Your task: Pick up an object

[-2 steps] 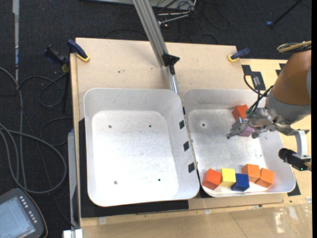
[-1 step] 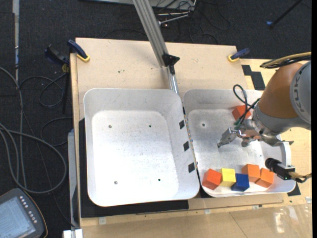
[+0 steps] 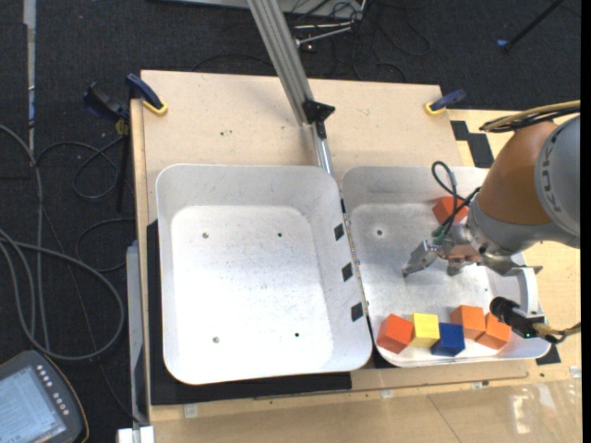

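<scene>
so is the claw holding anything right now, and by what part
Nothing is held. The claw hangs over bare floor of the right bin with nothing between its fingers; the blocks lie along the bin's near edge.

Arm (image 3: 531, 192) reaches over right bin (image 3: 388, 201); five blocks (image 3: 445, 332) line its near edge

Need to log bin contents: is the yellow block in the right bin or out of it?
In. The yellow block sits inside the right bin, near its front edge, between an orange block and a blue block.
</scene>
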Controlling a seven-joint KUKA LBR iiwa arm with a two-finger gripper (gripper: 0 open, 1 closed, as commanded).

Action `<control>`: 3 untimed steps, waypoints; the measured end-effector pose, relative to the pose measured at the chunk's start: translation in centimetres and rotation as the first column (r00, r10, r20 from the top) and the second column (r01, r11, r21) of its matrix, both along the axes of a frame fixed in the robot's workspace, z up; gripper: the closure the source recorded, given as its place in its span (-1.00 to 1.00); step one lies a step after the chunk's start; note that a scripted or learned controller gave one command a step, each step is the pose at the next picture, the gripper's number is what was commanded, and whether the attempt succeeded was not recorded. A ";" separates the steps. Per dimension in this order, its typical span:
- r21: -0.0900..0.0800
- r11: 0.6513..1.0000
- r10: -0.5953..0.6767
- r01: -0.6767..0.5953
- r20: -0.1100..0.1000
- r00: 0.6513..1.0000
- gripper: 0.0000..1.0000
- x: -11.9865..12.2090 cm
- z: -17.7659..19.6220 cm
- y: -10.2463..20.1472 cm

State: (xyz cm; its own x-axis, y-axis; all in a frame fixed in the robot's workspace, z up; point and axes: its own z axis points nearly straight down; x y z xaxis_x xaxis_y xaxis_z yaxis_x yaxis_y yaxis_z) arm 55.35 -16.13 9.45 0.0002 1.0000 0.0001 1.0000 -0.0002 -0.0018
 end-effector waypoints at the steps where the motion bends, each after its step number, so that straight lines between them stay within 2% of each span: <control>1: -0.001 1.000 -0.001 0.001 0.003 1.000 1.00 0.1 1.1 0.0; 3: -0.003 1.000 0.001 -0.001 0.008 1.000 1.00 0.6 11.4 -1.7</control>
